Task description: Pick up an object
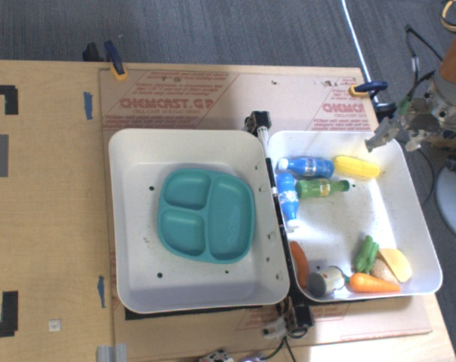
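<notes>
The right bin [420, 225] holds several toy items. At its far side lie a blue bottle [307, 167], a yellow corn cob [356, 167], a green bottle [321, 189] and a second blue bottle [288, 196]. At its near side are a green vegetable [365, 255], a yellow wedge [396, 262], a carrot [373, 283], a grey round piece [326, 280] and a red-orange piece [299, 259]. My gripper [398, 140] hovers over the bin's far right corner, just right of the corn cob, open with nothing between its fingers.
The left bin [130, 164] holds a teal divided plate [207, 214]. A black clamp [258, 121] sits where the two bins meet at the back. Blue and orange clamps [364, 89] hold the board's far edge. Cables run at the right.
</notes>
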Available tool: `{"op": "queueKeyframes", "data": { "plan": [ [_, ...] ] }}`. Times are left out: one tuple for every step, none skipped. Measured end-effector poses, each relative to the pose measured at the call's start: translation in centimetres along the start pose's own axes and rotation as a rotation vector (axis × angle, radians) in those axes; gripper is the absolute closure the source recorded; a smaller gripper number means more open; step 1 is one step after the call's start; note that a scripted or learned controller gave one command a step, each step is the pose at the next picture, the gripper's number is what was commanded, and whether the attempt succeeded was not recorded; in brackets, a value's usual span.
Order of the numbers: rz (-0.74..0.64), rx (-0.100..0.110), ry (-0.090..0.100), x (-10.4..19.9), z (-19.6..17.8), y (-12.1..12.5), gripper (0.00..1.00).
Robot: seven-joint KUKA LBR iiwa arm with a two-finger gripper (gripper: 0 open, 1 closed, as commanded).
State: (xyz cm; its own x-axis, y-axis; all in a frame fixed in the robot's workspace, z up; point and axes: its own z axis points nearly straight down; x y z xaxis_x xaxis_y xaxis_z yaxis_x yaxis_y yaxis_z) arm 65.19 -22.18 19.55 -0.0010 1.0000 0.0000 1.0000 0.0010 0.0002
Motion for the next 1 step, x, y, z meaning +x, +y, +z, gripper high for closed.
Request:
{"op": "queueKeyframes", "data": {
  "plan": [
    [0.124,0.002,0.001,3.38,10.24,-3.87,0.0]
  ]
}}
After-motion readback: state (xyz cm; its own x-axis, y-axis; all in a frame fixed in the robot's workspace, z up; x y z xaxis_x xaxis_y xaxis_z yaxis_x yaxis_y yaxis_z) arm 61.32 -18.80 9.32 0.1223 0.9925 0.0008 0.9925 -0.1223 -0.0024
